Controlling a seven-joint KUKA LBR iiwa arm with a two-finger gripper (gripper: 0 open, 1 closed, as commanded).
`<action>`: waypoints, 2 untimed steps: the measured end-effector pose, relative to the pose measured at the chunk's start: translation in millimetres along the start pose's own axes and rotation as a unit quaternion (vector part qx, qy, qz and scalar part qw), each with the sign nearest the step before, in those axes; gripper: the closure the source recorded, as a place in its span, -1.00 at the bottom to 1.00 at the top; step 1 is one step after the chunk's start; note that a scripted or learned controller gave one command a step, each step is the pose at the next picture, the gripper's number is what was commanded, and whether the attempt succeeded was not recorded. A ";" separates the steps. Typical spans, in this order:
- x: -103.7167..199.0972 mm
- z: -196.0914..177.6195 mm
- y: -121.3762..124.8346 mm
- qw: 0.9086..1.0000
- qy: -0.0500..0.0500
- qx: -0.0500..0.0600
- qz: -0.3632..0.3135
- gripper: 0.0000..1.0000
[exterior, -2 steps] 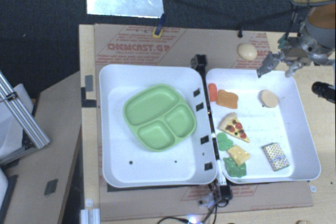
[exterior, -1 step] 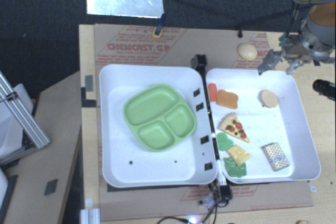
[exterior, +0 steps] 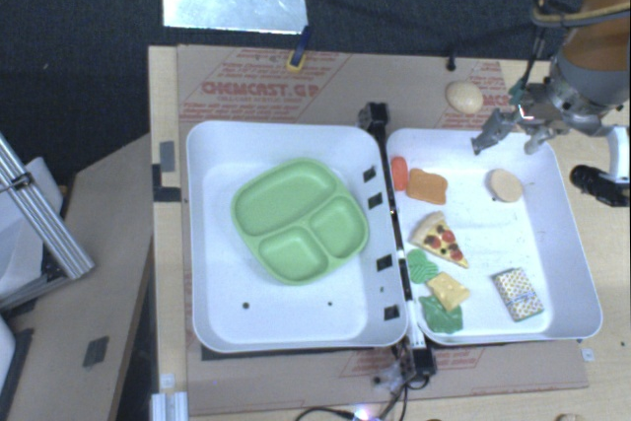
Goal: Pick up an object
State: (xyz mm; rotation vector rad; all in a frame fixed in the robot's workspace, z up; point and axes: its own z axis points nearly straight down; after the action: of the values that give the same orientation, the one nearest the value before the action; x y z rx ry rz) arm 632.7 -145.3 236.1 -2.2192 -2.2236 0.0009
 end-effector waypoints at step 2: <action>13.7 89.9 6.4 1.000 0.000 0.000 -0.002 -1.00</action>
State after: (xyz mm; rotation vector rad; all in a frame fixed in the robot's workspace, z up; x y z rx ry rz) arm 639.0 -131.6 146.2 -2.2142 -2.2267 0.0011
